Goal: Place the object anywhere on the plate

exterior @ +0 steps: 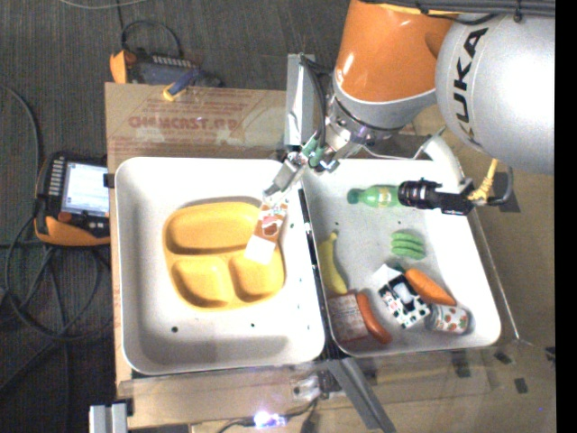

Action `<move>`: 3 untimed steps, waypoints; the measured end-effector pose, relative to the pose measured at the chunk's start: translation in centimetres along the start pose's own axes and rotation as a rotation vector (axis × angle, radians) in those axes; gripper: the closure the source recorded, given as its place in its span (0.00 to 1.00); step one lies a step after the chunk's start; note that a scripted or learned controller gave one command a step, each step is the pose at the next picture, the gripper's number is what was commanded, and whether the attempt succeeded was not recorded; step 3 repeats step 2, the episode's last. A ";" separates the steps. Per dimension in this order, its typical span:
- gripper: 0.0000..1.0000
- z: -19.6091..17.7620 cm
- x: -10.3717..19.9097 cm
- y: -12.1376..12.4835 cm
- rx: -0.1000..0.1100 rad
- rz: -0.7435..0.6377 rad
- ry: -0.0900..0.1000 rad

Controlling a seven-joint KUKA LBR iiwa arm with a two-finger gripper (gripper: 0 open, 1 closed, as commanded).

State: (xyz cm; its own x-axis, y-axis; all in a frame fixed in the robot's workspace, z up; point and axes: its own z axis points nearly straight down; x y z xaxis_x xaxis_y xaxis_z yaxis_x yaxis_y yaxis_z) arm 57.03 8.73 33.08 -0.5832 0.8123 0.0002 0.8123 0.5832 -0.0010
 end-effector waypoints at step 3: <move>0.00 5.3 11.1 -2.0 0.007 0.746 0.001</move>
